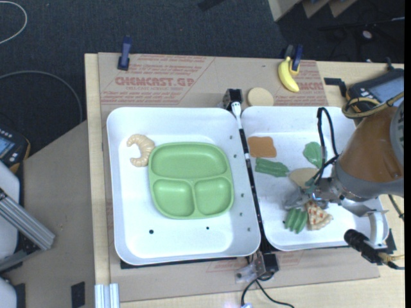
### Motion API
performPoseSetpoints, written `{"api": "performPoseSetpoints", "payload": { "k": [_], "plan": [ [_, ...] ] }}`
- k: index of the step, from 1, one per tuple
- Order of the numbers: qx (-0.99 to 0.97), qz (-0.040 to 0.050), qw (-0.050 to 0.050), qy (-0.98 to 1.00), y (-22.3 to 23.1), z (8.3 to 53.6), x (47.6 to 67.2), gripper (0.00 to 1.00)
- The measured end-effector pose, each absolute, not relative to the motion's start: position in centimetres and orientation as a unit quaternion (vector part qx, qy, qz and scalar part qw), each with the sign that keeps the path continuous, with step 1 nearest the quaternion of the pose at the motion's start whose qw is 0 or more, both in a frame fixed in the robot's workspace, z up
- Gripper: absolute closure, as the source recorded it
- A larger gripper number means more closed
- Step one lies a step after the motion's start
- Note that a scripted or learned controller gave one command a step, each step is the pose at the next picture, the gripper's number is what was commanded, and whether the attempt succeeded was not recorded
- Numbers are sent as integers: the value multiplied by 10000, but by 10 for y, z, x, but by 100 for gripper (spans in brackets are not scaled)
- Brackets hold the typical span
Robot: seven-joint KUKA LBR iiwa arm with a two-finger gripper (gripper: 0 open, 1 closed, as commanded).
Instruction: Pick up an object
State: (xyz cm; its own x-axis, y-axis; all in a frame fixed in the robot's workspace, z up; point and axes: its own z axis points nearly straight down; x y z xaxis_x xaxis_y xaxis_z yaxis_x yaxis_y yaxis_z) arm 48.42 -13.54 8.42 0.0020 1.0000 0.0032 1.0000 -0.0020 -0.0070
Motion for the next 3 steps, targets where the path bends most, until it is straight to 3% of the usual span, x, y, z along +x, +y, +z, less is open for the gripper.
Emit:
{"api": "performPoseSetpoints", "payload": {
  "k": [1,2,3],
  "plan": [
    [-7076,-2,-7,-7066,-136,95,488,100],
    [-7048,-37,-29,-7094,-83,190,481,100],
    [-7045,-16,-8,-7097,-15,207,480,100]
  ]
}}
